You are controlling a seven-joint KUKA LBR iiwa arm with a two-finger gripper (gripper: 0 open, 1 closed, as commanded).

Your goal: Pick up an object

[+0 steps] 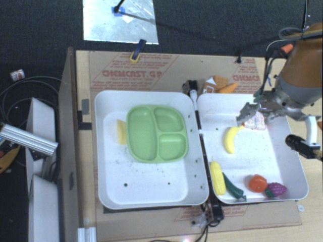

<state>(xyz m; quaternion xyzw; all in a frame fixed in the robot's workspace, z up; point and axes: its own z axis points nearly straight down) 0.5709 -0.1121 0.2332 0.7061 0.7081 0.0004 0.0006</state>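
Note:
My gripper (255, 114) hangs over the back of the right bin (287, 155), reaching in from the right. A small white and pink object (256, 122) sits directly under it; whether it is gripped I cannot tell. A yellow banana (230, 138) lies just left of and below the gripper. Along the bin's front lie a corn cob (217, 177), a dark green vegetable (232, 187), a red-orange tomato (257, 183) and purple grapes (276, 189).
The left bin (113, 185) holds a green divided plate (156, 133) with a yellow piece (121, 131) at its left side. An orange carrot (227, 88) lies on the cardboard behind the right bin. A black clamp (192, 87) sits between the bins at the back.

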